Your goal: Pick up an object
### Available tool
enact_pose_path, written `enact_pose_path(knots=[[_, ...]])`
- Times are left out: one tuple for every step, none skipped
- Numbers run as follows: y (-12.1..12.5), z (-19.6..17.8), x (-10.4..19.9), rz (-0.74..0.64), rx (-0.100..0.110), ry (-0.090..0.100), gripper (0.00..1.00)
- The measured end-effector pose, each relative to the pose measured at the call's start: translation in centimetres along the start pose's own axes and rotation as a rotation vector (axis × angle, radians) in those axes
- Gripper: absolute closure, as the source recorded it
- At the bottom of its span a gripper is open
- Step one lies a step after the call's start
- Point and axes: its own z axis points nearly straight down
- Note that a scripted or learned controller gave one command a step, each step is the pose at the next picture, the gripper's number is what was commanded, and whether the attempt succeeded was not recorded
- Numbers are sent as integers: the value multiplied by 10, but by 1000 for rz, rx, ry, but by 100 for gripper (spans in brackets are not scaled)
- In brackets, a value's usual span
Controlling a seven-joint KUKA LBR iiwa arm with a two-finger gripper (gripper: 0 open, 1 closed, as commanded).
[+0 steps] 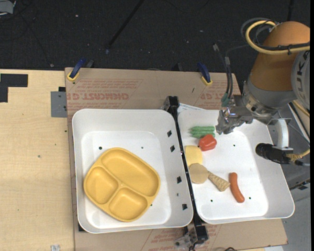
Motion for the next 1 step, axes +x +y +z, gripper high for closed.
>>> enact_pose_path(knots=[[-8, -2, 48, 1, 0, 0, 100]])
